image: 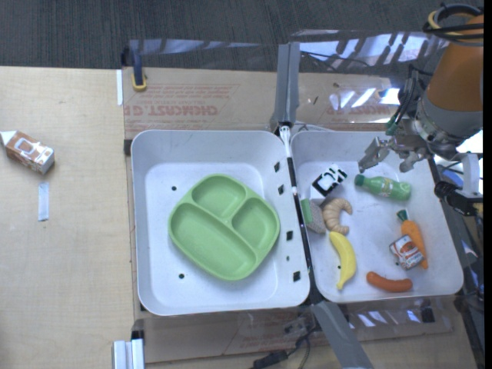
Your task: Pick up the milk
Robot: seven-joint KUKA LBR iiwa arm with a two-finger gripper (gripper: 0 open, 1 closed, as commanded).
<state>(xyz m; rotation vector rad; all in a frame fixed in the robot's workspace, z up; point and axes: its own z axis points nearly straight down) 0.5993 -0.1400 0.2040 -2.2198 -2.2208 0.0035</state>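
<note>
The milk [329, 180] is a small black-and-white carton lying in the right bin [446, 283], near its far left corner. My gripper [389, 160] hangs over the far part of that bin, to the right of the milk and just above a green bottle [383, 187]. Its fingers [370, 158] are spread open with nothing between them. The milk lies apart from the gripper, untouched.
The right bin also holds a croissant [336, 212], a banana [344, 258], a carrot [413, 234], a small red-and-white carton [406, 252] and a sausage [388, 283]. A green divided plate [223, 226] lies in the left bin [154, 283]. An orange-and-white carton [29, 152] sits on the bench far left.
</note>
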